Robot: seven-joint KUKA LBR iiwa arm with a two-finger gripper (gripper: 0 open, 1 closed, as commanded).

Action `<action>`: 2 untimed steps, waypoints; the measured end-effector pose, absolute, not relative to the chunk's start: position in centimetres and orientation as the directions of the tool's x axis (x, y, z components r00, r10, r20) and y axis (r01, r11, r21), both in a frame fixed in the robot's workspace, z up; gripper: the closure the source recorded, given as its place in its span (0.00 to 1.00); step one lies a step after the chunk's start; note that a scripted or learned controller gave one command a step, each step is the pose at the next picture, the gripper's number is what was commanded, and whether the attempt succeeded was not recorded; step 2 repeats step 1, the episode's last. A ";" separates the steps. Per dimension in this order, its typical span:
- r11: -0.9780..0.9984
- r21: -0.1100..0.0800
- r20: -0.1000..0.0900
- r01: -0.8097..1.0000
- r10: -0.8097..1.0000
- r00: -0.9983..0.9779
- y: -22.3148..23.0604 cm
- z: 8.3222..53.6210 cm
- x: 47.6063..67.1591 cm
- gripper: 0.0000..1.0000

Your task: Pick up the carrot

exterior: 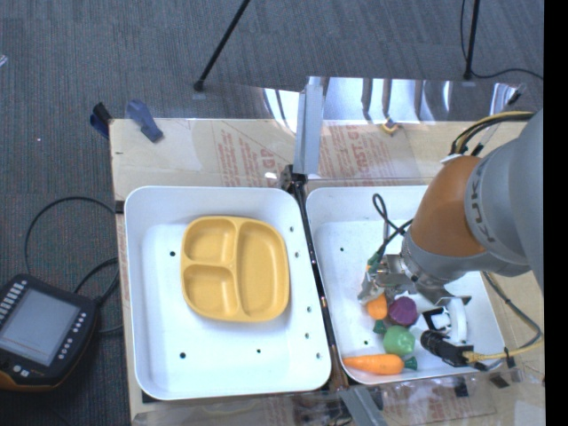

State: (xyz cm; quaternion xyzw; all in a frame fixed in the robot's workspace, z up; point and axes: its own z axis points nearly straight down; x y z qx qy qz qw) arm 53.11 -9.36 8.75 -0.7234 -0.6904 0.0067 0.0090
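We see the gripper low in the right bin (grip state: we cannot tell), just above 1 carrot near the front wall.

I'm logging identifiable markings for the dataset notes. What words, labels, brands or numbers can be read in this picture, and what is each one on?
"KU": dark letters running up the grey arm, seen partly, the rest out of view.
Red printing on the cardboard sheet under the bins: upside down and too blurred to read.
Screen of the handheld pendant: too small to read.
No readable text on the yellow tray or the white bins.
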 end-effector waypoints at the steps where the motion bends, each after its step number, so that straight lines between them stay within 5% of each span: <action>1: 0.208 -0.005 0.002 0.978 0.978 -0.208 -4.4 18.5 55.2 1.00; 2: 0.208 -0.005 0.002 0.978 0.978 -0.208 -4.4 18.5 55.2 1.00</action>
